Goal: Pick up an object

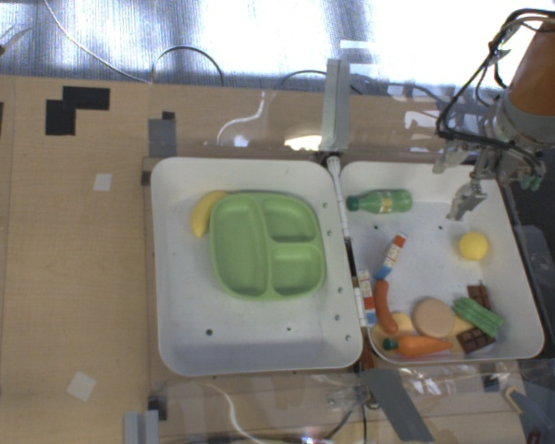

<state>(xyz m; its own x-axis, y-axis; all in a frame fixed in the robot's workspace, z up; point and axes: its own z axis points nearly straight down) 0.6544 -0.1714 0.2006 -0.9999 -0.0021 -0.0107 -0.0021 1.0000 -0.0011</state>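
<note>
The end effector (466, 200) hangs over the far right corner of the right bin (523, 289), fingers slightly apart with nothing between them, just above and left of the yellow ball (474, 245). A green bottle (380, 202) lies on its side near the divider, with a heap of toy food (435, 326) at the near edge. In the left bin (171, 276) a green divided tray (265, 245) sits against a banana (203, 213).

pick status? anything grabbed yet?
Nothing grabbed. The gripper hangs over the right bin, above the yellow ball, with nothing between its fingers. In hand: only the approach. Left: descend, close on an object and lift. The ball, green bottle and toy food pile all lie in the bin.
</note>
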